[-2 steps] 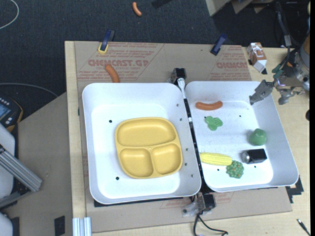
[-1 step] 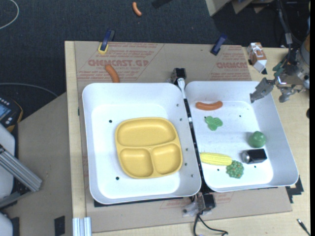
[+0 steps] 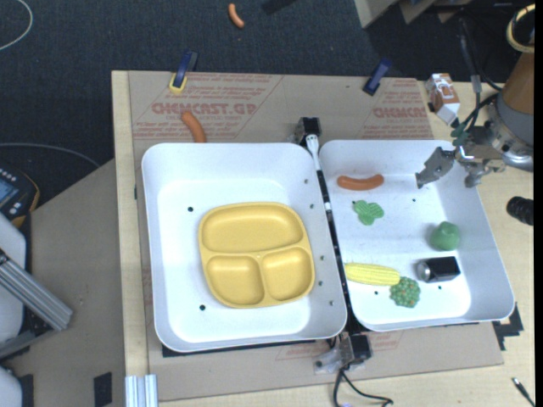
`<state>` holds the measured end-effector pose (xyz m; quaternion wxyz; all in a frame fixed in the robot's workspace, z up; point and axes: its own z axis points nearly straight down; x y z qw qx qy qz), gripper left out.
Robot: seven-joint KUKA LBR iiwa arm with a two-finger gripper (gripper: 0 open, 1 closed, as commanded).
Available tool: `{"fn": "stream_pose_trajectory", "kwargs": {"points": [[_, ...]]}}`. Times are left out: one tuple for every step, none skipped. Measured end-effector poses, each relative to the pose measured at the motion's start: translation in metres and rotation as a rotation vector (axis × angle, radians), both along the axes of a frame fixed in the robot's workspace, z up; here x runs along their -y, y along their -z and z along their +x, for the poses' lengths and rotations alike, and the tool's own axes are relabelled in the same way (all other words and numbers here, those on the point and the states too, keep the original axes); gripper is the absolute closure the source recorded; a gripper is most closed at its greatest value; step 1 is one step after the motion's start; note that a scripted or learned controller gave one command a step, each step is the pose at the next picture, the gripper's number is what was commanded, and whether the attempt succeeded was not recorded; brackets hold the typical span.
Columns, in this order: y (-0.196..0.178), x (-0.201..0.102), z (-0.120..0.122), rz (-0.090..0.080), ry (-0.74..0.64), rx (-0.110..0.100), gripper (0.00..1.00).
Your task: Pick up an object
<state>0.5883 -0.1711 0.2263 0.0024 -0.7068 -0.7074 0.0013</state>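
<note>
The right bin (image 3: pixel 484 227) holds an orange sausage (image 3: pixel 360 181), a green leafy piece (image 3: pixel 368 212), a green ball (image 3: pixel 445 236), a black block (image 3: pixel 439 269), a yellow corn cob (image 3: pixel 372 273) and a green broccoli (image 3: pixel 405 292). My gripper (image 3: pixel 450 171) hangs over the bin's far right part, its fingers (image 3: pixel 431 169) spread open with nothing between them. It is right of the sausage and above the green ball.
In the left bin (image 3: pixel 165 227) lies a yellow divided plate (image 3: pixel 254 253). A second orange sausage (image 3: pixel 194 126) lies on the cardboard behind that bin. Blue clamps (image 3: pixel 181 72) (image 3: pixel 376 78) grip the board's far edge. A small box (image 3: pixel 441 92) sits at the back right.
</note>
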Motion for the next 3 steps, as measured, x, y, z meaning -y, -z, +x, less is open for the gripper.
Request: {"fn": "stream_pose_trajectory", "kwargs": {"points": [[0.061,0.003,0.005,0.0,0.001,-0.001,0.0],[0.107,-0.004,0.005,0.001,0.001,-0.002,0.0],[0.142,-0.004,0.005,-0.001,0.002,0.003,0.0]]}}
